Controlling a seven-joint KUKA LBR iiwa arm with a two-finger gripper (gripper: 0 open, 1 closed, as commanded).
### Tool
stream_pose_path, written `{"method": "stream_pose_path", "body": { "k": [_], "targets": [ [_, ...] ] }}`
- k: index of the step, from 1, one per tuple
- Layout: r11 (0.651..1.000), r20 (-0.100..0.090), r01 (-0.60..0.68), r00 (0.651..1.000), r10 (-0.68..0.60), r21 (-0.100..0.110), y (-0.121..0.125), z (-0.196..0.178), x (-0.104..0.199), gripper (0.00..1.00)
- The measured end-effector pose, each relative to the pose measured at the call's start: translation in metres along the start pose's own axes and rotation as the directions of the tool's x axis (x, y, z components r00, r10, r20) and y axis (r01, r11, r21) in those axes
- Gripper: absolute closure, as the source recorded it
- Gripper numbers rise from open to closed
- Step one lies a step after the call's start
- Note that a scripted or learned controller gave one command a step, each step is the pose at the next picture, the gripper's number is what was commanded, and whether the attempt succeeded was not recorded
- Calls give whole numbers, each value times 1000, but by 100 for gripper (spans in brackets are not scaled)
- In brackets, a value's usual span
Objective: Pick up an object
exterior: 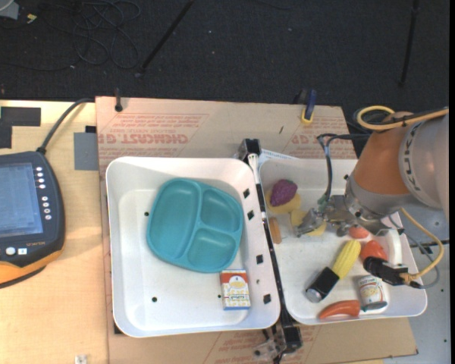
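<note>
Gripper point(312, 224) low in right bin point(303, 298), beside yellow piece point(298, 217) — jaws' state unclear. Purple toy point(283, 192) at eleven o'clock; descend centred, avoid divider.

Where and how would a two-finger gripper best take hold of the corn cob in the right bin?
Grip the corn cob across its middle, coming straight down from above. It lies flat and slanted, long and narrow, so fingers should close across its short width. The black cylinder touches its lower end and an orange piece sits by its upper end.
</note>
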State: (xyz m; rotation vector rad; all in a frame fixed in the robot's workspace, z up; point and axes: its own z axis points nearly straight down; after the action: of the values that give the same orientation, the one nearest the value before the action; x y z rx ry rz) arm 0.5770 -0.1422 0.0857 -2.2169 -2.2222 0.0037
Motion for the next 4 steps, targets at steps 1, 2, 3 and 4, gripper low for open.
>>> {"method": "stream_pose_path", "body": {
  "k": [1, 2, 3, 4],
  "targets": [
    [1000, -2, -4, 1000, 4, 5, -1, -8, -1, 100],
    [1000, -2, -6, 1000, 6, 6, -2, -8, -1, 0],
    [1000, -7, 3, 1000, -3, 3, 11, -2, -34, 0],
    [1000, -1, -5, 1000, 5, 1, -62, 0, -67, 0]
  ]
}}
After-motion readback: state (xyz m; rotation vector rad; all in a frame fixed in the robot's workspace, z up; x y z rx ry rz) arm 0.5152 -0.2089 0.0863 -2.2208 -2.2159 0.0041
